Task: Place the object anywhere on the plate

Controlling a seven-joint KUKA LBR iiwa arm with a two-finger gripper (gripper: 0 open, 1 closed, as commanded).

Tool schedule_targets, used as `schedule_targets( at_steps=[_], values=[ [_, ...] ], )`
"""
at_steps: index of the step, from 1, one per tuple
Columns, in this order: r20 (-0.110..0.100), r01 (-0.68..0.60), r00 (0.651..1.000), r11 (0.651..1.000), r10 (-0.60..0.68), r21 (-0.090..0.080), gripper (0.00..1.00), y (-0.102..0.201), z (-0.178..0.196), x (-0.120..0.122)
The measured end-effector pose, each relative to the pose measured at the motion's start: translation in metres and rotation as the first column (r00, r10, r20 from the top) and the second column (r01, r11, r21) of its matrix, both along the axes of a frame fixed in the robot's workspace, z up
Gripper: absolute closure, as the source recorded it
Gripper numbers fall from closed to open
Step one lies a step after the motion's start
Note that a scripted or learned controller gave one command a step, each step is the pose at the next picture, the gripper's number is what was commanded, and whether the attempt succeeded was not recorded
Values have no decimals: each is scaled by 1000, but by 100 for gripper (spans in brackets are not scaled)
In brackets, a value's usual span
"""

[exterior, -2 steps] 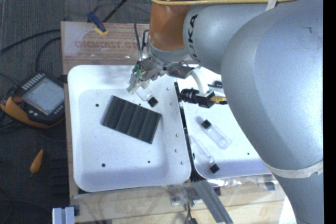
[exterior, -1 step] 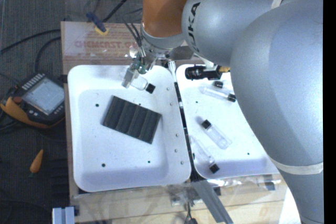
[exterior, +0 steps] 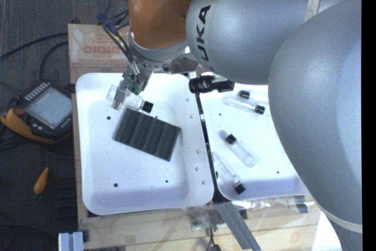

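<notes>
A wooden table (exterior: 88,47) on dark carpet carries two shallow white bins side by side; a handheld control pendant (exterior: 41,111) lies on the floor off the left bin. In the left bin (exterior: 100,185) sits a dark ribbed plate (exterior: 147,135), lying flat and skewed. The gripper (exterior: 124,94) hangs over the upper left of this bin, just beyond the plate's far edge. A clear vial with a black cap (exterior: 140,104) sits right at its tip, touching or nearly so; whether the fingers are closed on it, or how wide they stand, cannot be told from this angle. The right bin (exterior: 276,182) holds several more clear vials (exterior: 244,104), well apart from the plate.

Judgement: the vial is near the plate but not on it. Risks: if the grip is partial, the smooth round vial may slip free; once released on the ribbed surface it could roll off the edge.
</notes>
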State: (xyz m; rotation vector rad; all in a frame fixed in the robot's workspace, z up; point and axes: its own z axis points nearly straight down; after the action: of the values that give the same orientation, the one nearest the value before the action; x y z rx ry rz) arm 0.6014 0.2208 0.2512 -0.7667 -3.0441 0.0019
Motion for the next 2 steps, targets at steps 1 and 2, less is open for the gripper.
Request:
schedule_targets(
  at_steps=[1, 2],
  values=[
    [-2, -170, 985, 985, 170, 0, 100, 12, -33, -62],
    [0, -493, 870, 870, 493, 1, 100, 12, -28, 1]
  ],
)
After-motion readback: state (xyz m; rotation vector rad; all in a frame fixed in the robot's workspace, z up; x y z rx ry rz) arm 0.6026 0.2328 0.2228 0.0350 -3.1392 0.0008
